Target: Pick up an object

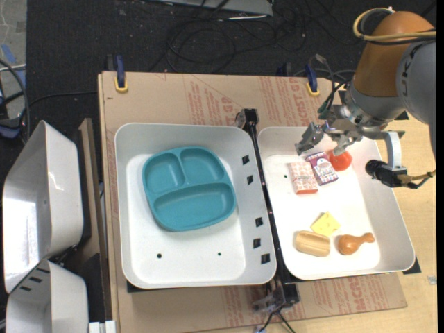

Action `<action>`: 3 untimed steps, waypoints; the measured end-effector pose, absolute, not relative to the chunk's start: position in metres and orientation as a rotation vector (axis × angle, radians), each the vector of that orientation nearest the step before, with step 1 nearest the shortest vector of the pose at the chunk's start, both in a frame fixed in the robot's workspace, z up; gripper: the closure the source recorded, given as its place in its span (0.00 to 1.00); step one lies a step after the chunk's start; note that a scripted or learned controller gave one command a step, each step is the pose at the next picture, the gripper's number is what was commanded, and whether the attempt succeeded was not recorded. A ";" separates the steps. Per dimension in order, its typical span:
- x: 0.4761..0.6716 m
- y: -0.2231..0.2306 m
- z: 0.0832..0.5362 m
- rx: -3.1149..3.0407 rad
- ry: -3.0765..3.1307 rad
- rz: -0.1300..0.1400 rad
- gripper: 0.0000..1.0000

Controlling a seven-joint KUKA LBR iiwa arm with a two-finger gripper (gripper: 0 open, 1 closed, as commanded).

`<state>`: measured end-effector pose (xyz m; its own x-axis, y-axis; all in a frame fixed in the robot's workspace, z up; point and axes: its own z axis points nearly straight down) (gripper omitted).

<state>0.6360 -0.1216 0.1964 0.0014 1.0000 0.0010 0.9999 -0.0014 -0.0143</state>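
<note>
My gripper [325, 143] hangs over the far part of the right bin [388, 214], its two fingers spread apart with nothing between them. Just below it lie a purple-and-white packet [322, 168] and a pink-and-white carton [302, 177], side by side. A red-orange round object [341, 161] sits right of the packet, partly under one finger [345, 141]. Nearer the front of the same bin lie a yellow wedge [325, 223], a tan bread roll [311, 243] and a brown drumstick [354, 242].
The left bin [132, 255] holds a teal divided plate [188, 187]. A black divider with clips [260, 200] runs between the bins. White containers [38, 200] stand off the bench at the left. Cables lie on the dark floor beyond.
</note>
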 end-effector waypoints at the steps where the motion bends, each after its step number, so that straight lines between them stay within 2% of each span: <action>1: 0.639 -0.121 0.205 -2.221 -2.223 0.001 0.00; 3: 0.638 -0.115 0.089 -2.219 -2.220 0.004 0.00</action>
<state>0.6383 -0.1148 0.0889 -0.0004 1.0000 0.0002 1.0000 0.0004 -0.0041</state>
